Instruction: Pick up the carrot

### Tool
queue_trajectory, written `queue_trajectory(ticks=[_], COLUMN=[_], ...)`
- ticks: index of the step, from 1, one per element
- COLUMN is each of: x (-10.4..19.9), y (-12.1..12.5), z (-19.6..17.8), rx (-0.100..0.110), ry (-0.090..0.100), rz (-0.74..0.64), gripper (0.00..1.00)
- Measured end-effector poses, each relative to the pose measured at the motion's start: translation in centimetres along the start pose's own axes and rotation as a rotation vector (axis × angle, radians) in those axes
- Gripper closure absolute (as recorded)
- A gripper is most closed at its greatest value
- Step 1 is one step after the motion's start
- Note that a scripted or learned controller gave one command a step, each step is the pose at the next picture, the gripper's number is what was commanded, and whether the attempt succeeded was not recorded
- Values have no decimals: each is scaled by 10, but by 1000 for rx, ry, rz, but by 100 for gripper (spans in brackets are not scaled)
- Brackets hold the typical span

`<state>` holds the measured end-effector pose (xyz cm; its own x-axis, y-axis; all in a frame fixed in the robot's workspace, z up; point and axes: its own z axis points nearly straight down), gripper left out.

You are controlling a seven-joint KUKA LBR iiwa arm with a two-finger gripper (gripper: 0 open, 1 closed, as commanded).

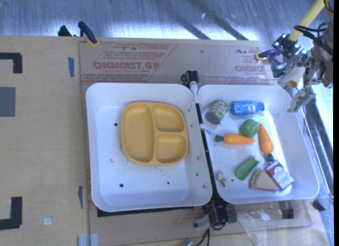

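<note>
Two carrots sat in the right bin (310, 187): one carrot (238, 139) lay crosswise near the bin's middle, the other carrot (265, 139) lay lengthwise just right of it, next to the green ball (248, 128). Gripper (296, 89) hung at the bin's top-right corner, well apart from both; couldn't tell how the jaws stood, too cluttered up there. IMO best target = the crosswise one, clear space both sides. Come straight down, jaws across the narrow width, grab mid-body, not the green stem end. Count: 2 bins, 1 yellow plate (154, 132) in left bin (100, 149), 1 can (216, 111), 1 blue bottle (247, 107), 1 green stick (246, 167), 1 red-white carton (279, 175), 1 tan wedge (262, 181).
</note>
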<state>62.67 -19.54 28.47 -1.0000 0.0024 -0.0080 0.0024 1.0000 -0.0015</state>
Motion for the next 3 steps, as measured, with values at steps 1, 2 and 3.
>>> queue_trajectory(ticks=[1,2,3], x=[48,30,25], y=[1,-28,-25], z=[151,196,181], rx=[-6,1,0], ry=[14,-2,-16], rz=[-54,284,280], gripper=[0,0,100])
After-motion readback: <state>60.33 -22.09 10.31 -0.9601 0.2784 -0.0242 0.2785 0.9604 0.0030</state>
